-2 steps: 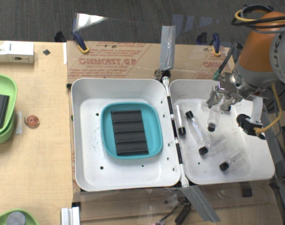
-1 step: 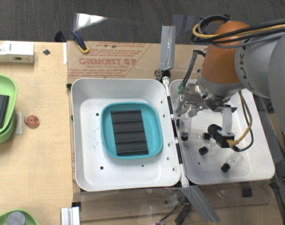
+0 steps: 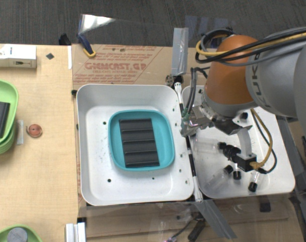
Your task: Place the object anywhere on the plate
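A teal plate (image 3: 166, 135) with rounded corners lies in the middle of the left white bin (image 3: 92, 180). A black ridged block (image 3: 138, 141) covers the plate's centre. In the right white bin (image 3: 279, 180), three small dark pieces (image 3: 237, 174) lie near the front, close together. My gripper (image 3: 188, 126) hangs under the orange wrist band, over the divide between the two bins, just right of the plate's right rim. The wrist hides much of the right bin's floor. Nothing shows between the fingers.
A cardboard sheet (image 3: 117, 62) lies behind the left bin. On the wooden bench to the left are a green plate (image 3: 4, 97) holding a dark block, a small brown disc (image 3: 35, 130) and a white box (image 3: 14, 57).
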Available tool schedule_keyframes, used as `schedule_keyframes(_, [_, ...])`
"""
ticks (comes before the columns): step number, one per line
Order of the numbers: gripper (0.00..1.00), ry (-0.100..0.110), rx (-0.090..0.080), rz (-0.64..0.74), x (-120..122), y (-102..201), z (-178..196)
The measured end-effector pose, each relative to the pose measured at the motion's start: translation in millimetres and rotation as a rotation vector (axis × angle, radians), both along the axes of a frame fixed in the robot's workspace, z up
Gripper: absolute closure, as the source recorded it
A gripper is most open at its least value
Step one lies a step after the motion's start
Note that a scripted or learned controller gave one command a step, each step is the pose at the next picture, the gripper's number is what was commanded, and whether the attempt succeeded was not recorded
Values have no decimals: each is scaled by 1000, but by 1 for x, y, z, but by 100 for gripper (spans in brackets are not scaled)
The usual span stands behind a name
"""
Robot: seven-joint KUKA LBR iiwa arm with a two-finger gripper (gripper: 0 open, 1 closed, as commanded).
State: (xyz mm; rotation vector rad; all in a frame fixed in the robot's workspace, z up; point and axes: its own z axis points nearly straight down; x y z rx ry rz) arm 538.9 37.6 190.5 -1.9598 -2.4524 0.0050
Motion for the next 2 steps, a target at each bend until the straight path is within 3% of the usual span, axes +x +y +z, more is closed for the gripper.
schedule_keyframes(1, [0, 0, 0, 0, 0, 0, 0])
schedule_keyframes(2, [0, -3, 0, -11, 20, -58, 7])
